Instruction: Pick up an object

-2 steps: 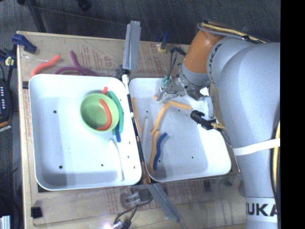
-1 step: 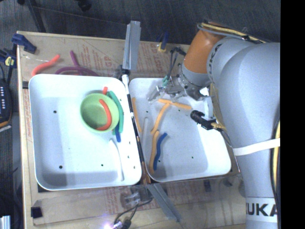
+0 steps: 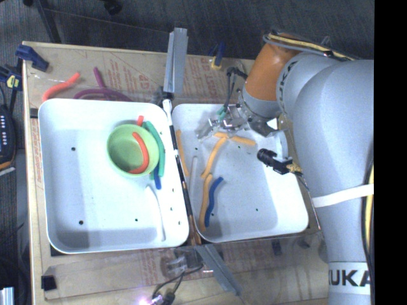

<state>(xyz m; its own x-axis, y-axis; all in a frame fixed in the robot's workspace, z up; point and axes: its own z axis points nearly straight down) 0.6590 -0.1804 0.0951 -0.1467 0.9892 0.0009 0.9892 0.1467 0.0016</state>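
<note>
A wooden bench (image 3: 121,62) seen from above holds two shallow white bins side by side. The left bin (image 3: 82,208) holds a green bowl (image 3: 124,150) with a red-orange curved strip (image 3: 148,152) lying along its inner right side. A green strip (image 3: 159,152) curves just beside the bowl's right rim. The right bin (image 3: 267,202) holds several yellow-orange sticks (image 3: 213,157) scattered from its top middle down to its front left. A blue curved piece (image 3: 213,194) lies beside the lower ones. A grey arm (image 3: 324,119) with an orange band reaches in from the right. Its gripper (image 3: 222,124) sits low over the top of the right bin, close to the uppermost sticks.
</note>
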